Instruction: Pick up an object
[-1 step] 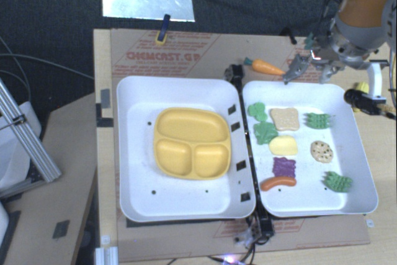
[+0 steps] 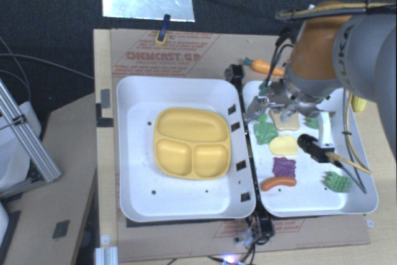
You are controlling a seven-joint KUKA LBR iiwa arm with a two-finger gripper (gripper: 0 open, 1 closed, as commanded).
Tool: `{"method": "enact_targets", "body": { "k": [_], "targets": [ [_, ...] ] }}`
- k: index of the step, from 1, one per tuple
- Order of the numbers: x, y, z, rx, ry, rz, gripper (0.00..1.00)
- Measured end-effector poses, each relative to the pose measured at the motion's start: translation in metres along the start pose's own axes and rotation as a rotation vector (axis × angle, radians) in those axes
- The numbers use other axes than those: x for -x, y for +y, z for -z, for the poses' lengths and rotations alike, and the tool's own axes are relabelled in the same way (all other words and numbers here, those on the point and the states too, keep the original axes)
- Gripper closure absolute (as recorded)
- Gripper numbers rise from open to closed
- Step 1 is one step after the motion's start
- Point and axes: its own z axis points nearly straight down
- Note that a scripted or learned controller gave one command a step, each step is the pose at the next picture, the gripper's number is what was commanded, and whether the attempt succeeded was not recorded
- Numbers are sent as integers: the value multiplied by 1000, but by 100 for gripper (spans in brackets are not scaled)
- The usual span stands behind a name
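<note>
The claw (image 2: 282, 110) hovers low at the right bin's (image 2: 310, 205) twelve o'clock end; whether it is apart or together cannot be told. It appears mid-approach, nothing gripped, needing a descent onto one toy. Nearest lies one green leaf (image 2: 265, 131); one yellow tray (image 2: 191, 143) fills the left bin (image 2: 133, 133).

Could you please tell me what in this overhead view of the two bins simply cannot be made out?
- The gripper, camera view: the arm's wrist covers it, so its finger state is unreadable.
- The tan piece: the gripper overlaps its top, hiding any contact.
- The orange carrot: partly behind the arm.
- The yellow item at the right bin edge: mostly hidden by the arm.
</note>
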Motion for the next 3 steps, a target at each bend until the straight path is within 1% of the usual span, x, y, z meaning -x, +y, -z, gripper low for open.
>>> {"method": "enact_targets", "body": {
  "k": [1, 2, 3],
  "targets": [
    [-102, -58, -1, 7, 1, 5, 0],
    [-97, -8, 55, 19, -3, -4, 0],
    [-63, -65, -4, 1, -5, -12, 0]
  ]
}}
